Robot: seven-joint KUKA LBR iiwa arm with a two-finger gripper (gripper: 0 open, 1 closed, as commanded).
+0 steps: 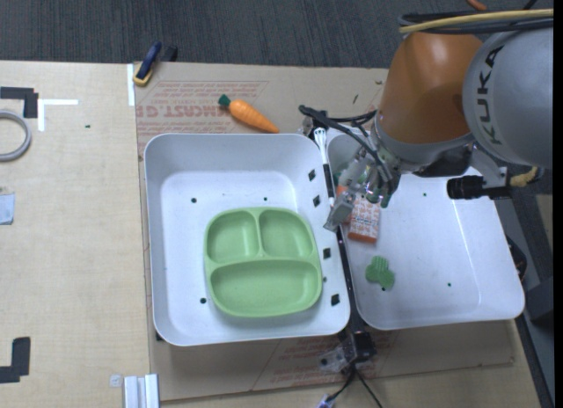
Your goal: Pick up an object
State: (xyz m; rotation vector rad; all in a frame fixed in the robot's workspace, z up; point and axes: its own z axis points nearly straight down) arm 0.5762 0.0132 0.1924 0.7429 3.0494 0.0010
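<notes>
My arm comes in from the upper right of the frame, its grey casing at the right edge and the orange band bulking large just left of it. Below the band the wrist narrows and angles down toward the centre of the frame. The claw (359, 193) sits right of centre, pointing down and left. I cannot make out how its tips stand from here.

Bench (70, 248): two bins (176, 178), carrot (249, 114), tape roll (10, 136).
</notes>
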